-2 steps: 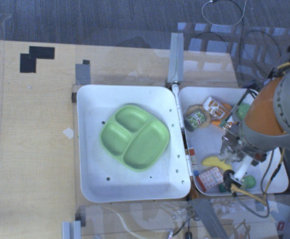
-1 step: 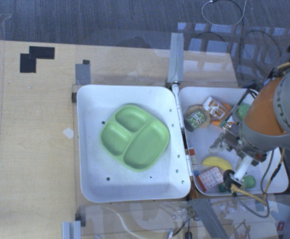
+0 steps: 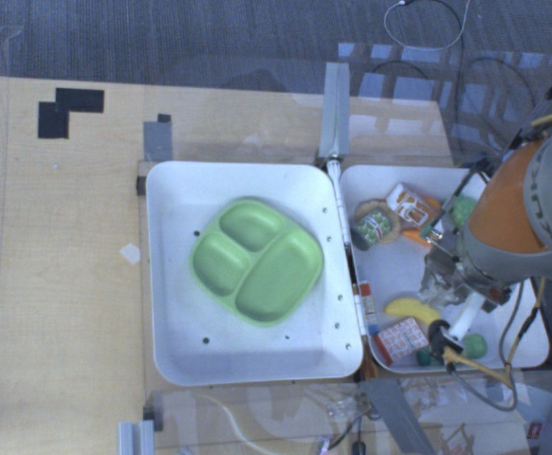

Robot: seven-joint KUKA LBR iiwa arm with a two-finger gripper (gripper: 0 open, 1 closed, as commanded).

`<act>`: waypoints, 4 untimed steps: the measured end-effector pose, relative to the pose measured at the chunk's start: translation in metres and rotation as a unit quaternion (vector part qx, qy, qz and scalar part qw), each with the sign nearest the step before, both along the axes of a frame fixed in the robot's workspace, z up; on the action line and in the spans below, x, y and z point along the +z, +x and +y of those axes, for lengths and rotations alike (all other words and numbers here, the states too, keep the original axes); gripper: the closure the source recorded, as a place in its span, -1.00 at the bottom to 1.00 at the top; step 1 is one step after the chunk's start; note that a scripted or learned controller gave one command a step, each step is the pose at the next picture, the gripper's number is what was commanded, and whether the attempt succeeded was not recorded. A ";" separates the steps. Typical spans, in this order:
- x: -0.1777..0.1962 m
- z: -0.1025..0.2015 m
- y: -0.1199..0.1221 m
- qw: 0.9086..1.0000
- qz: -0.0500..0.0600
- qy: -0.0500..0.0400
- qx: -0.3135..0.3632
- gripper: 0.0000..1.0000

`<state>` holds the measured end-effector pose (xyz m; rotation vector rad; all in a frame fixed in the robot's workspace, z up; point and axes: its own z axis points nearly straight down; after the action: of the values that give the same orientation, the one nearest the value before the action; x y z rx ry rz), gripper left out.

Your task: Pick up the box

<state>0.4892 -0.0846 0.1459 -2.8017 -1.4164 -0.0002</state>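
Note:
In the right bin (image 3: 390,278) lie two boxes. A small orange and white box (image 3: 412,206) rests near the far wall, and a flat red patterned box (image 3: 403,338) sits at the near edge. My gripper (image 3: 444,290) hangs over the middle of the right bin, between the two boxes and just above a yellow banana (image 3: 407,308). The arm's grey and orange wrist (image 3: 508,218) covers the bin's right side. I see nothing held in the gripper.
A round green-labelled item (image 3: 375,226) lies beside the orange box, and a green ball (image 3: 473,347) at the near right. Another green item (image 3: 462,209) peeks out by the wrist. The left bin (image 3: 176,330) holds a green divided plate (image 3: 257,261).

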 end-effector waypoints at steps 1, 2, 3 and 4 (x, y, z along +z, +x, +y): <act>0.038 0.056 -0.001 0.999 -0.001 -0.001 0.037 1.00; 0.037 0.125 0.030 0.997 0.001 -0.001 -0.079 1.00; 0.046 0.125 0.031 0.997 0.001 -0.001 -0.073 1.00; 0.055 0.126 0.032 0.998 0.002 -0.002 -0.068 1.00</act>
<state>0.5207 0.0414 0.2010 -2.8921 -1.2245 0.0082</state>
